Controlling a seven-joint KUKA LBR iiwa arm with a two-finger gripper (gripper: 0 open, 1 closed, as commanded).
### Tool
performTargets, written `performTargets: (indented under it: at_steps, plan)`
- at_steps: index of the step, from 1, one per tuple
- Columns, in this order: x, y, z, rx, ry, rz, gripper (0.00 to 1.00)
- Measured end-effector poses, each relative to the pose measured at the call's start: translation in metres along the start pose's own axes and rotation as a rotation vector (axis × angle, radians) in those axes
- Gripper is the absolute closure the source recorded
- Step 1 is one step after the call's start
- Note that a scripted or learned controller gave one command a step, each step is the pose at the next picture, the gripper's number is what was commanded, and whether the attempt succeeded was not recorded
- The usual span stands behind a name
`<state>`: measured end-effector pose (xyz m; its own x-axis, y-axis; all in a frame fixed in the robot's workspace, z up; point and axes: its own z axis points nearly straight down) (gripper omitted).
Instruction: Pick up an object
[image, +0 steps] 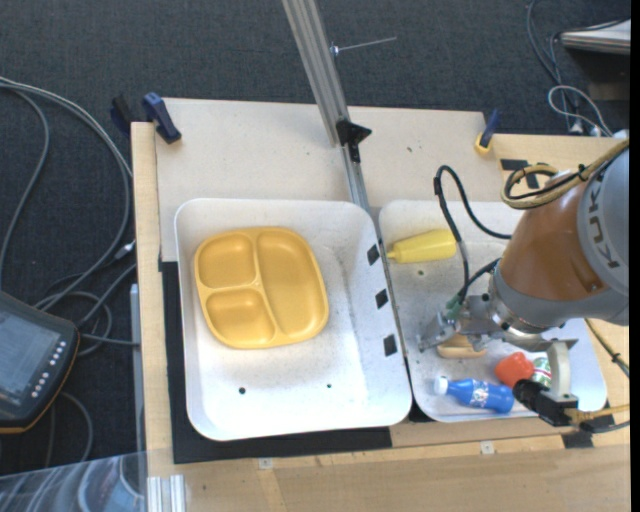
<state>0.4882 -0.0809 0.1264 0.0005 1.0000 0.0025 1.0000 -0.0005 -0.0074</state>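
Camera view, blue bottle lying crosswise, cap leftward, tool opening unclear

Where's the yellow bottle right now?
The yellow bottle lies on its side at the back of the right bin, near the divider, apart from the hand nearer the front.

Wooden bench bears two white bins.
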Motion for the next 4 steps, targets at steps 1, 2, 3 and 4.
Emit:
performTargets:
  at_steps: [1,2,3,4]
  plan:
    - [0.000,0.002,-0.013,-0.008,-0.001,-0.001,1.00]
    - [-0.009,0.002,-0.063,-0.014,-0.004,-0.001,1.00]
    - [-0.008,-0.007,-0.121,-0.015,-0.003,-0.002,1.00]
    - [-0.008,-0.005,-0.172,-0.015,-0.004,-0.002,1.00]
